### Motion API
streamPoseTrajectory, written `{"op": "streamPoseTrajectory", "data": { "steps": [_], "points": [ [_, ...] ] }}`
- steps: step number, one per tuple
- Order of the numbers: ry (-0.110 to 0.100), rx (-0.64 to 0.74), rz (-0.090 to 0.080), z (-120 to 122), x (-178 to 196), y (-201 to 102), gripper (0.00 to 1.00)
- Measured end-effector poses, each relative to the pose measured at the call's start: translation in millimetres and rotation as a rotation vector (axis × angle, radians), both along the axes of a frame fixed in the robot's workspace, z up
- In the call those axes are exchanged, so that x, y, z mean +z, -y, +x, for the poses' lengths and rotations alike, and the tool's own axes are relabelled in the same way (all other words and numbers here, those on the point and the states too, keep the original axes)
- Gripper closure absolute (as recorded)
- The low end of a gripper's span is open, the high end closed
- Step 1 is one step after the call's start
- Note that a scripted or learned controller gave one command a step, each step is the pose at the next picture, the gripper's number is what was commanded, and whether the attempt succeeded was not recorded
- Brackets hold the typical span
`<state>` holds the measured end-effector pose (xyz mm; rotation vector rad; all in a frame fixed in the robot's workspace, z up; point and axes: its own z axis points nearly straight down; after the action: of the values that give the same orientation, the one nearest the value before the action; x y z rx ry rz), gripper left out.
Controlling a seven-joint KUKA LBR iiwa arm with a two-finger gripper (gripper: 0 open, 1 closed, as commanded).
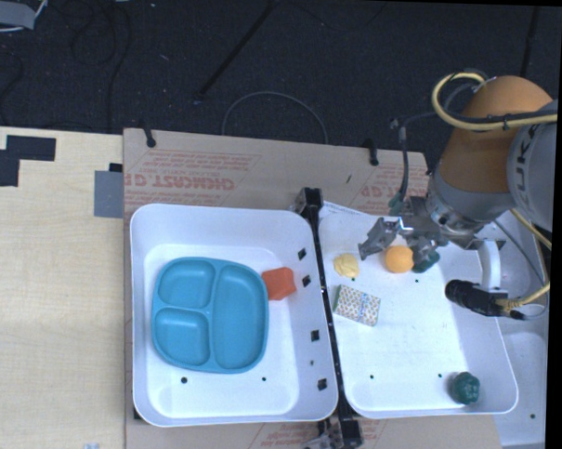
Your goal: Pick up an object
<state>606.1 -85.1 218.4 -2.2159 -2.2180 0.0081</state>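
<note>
The hand (403, 241) hangs low over the far part of the right bin (498, 363), its fingers spread apart with nothing between them. One dark finger reaches toward the bin divider, the other sits on the arm's side.

Nearest to it is the orange ball (398, 259), lying just beside the fingertips, a touch toward the camera from the midpoint of the hand and roughly between the two fingers' lines. Being round, it has no long axis to match, so I judge the coming move turns only on centring the spread fingers over it and descending; a small offset could nudge it away instead.

A little further out, on the divider side of the hand, lies the pale yellow lump (346, 265). Beyond that, toward the camera, the patterned packet (357, 305) lies flat and tilted.

Well apart from the hand, a dark green ball (464, 388) rests in the near corner of the same bin.

Farthest, across the divider, the left bin (160, 232) holds a blue plate (209, 313) with an orange block (279, 283) touching its edge.
</note>
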Motion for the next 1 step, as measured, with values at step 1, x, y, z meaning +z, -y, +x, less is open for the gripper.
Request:
{"op": "streamPoseTrajectory", "data": {
  "steps": [1],
  "points": [
    [0.001, -0.001, 0.000, 6.0, -58.8, 4.8, 0.00]
  ]
}}
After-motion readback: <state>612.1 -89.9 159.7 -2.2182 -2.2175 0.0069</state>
